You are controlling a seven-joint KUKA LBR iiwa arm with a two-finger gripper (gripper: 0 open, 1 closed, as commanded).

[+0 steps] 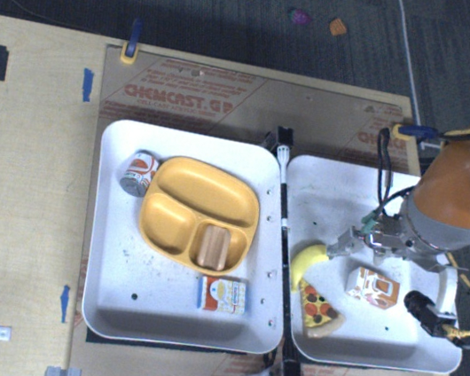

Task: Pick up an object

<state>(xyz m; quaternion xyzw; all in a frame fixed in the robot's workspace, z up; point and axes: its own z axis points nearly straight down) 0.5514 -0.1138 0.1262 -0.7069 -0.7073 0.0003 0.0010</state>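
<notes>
Main risk: the pincer sits low in the right bin, right at the 12 o'clock edge of the small white and orange carton. If it closes from here it likely clips just the carton's top edge and skids it toward 6 o'clock instead of getting a grip.

Risk 2: clutter. The yellow round toy is just beside the carton at its 9 o'clock, and the pizza slice toy lies near it at 7 o'clock, touching or almost touching the yellow one. Any sideways shove could push all 3 together against the bin wall.

Risk 3: cables and a black fitting hang off the wrist at the carton's 3 o'clock; they could drag on it during a lift.

Pincer state: cannot tell, the wrist body blocks the tips. Nothing visibly held.

Arm pose: comes in from 3 o'clock, orange band over the bin's 2 o'clock corner, wrist angled down and toward 9 o'clock, tool end over the bin's middle.

Likeliest target, my guess: the carton, centre-right of the right bin. Other candidates are well apart in the left bin: a can at 10 o'clock, a yellow divided tray with a brown block in 1 compartment, and a small box at 5 o'clock. Both bins sit on the tabletop.
</notes>
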